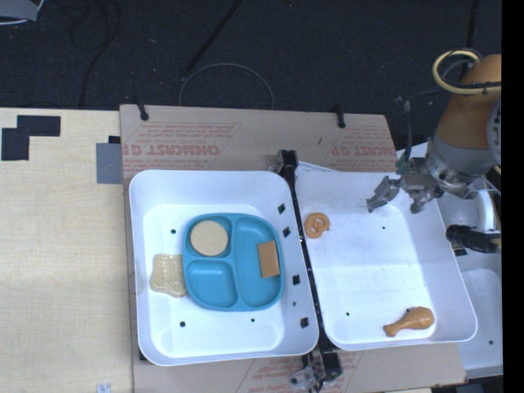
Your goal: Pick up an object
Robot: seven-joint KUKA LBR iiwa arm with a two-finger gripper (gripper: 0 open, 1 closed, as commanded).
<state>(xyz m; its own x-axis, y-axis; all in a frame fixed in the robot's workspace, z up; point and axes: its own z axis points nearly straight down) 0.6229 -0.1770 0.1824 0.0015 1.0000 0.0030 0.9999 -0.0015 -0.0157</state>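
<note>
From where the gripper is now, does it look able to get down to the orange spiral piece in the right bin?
Probably yes. The gripper, fingers spread, hangs over the right bin's far side, and the orange spiral piece lies alone on bare white floor near the divider, with nothing between them. The bin wall beside it may crowd a grasp.

1. A cardboard sheet (246, 137) lies under both white bins (147, 211).
2. The pale wooden surface (57, 244) extends left of the cardboard.
3. Black cables (221, 80) trail on dark floor behind the cardboard.
</note>
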